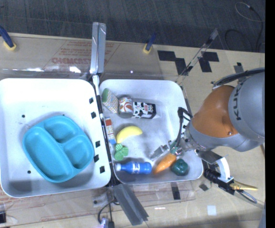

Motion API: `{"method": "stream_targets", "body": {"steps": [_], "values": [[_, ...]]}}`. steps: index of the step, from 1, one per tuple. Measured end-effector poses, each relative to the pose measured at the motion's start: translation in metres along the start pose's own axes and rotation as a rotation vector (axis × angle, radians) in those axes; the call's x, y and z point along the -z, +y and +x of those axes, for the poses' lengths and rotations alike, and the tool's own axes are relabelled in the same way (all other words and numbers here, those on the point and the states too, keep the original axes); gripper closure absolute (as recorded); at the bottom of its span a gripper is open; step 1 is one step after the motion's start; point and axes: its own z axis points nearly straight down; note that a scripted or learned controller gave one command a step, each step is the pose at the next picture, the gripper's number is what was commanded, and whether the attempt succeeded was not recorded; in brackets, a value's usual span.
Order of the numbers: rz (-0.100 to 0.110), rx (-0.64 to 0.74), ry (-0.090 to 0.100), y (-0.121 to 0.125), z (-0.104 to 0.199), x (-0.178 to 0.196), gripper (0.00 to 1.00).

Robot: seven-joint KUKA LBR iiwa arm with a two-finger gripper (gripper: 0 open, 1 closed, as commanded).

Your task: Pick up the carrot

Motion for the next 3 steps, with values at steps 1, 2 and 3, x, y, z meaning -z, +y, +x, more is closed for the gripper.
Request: {"method": "stream_targets", "body": {"steps": [1, 2, 3], "values": [[0.002, 0.005, 0.001, 0.0003, 0.0001, 0.0088, 1.0], [0.002, 0.005, 0.001, 0.0004, 0.0002, 0.0087, 0.0], [0.001, 0.063, 0.002, 0.0006, 0.0007, 0.0008, 0.0]]}}
